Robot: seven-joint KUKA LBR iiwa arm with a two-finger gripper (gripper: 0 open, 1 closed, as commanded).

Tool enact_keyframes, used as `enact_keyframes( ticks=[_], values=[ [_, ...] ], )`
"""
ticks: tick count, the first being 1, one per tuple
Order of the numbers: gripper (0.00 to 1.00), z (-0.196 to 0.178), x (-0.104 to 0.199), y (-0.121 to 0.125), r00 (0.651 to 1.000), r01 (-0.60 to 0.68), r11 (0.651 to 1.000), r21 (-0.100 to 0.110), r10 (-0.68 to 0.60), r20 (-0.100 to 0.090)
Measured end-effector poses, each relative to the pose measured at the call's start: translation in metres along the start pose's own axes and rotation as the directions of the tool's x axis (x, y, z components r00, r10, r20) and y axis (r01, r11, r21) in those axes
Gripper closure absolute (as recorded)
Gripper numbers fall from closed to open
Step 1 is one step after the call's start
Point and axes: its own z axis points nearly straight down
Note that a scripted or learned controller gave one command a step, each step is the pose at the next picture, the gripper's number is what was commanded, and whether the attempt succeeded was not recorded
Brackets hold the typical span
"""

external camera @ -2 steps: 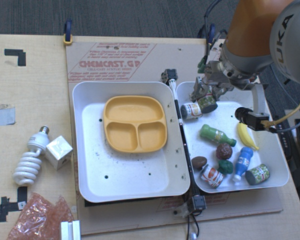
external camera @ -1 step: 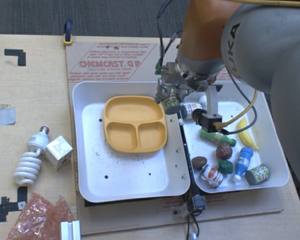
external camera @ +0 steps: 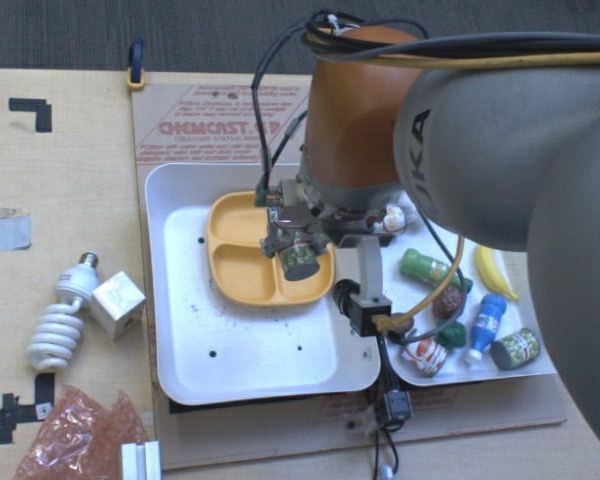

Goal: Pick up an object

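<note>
My gripper (external camera: 298,251) hangs over the left bin (external camera: 180,298), at the right edge of a yellow divided plate (external camera: 242,258). A small dark green round object (external camera: 301,261) sits between the fingertips, just above the plate's rim, and the gripper is shut on it. The grey arm with its orange band (external camera: 355,108) covers the upper part of the right bin (external camera: 540,368). In that bin lie a green bottle (external camera: 425,266), a banana (external camera: 495,271), a blue bottle (external camera: 485,323), a green can (external camera: 517,348), a dark brown piece (external camera: 447,303) and a red-and-white item (external camera: 425,356).
Left of the bins, on the bench, lie a spiral light bulb (external camera: 60,318), a white cube (external camera: 118,301) and a reddish mesh bag (external camera: 70,433). A cable (external camera: 380,313) dangles by the divider between the bins. Bare white floor shows in the front half of the left bin.
</note>
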Motion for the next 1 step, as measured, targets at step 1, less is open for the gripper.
enact_keyframes(
  ticks=[1],
  values=[
    [1.00,-0.0141,-0.0456,0.0066,1.000,-0.002,1.000,-0.003,0.002,0.000]
  ],
)
